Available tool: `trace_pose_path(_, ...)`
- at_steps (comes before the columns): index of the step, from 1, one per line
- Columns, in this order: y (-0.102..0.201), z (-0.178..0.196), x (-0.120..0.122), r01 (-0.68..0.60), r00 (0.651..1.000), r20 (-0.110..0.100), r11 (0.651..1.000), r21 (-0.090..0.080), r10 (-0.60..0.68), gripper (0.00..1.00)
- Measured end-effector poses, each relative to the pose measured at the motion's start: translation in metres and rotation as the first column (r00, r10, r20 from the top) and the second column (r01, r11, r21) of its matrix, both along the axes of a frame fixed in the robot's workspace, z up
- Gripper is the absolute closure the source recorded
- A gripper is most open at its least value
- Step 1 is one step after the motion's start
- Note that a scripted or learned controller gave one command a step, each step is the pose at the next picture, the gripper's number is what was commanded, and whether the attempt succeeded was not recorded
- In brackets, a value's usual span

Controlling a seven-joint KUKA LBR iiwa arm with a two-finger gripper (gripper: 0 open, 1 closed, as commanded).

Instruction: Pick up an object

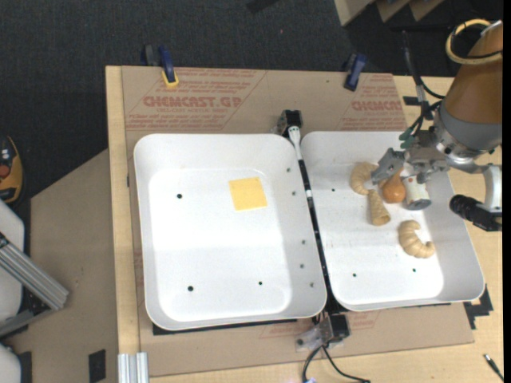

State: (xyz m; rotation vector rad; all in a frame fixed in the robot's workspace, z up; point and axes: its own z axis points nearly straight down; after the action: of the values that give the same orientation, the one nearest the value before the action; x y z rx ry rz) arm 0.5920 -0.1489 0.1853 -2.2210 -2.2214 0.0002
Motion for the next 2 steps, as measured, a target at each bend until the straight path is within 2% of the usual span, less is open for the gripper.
trace_pose_path(1, 0.038, -0.105, -0.032, 0.0, 1.0, -0.006, 1.0, 0.003, 0.0, 0.0)
trace_pose_path(2, 0.022, -0.101, 0.003, -0.001, 1.0, 0.001, 1.0, 0.0, 0.001, 0.0)
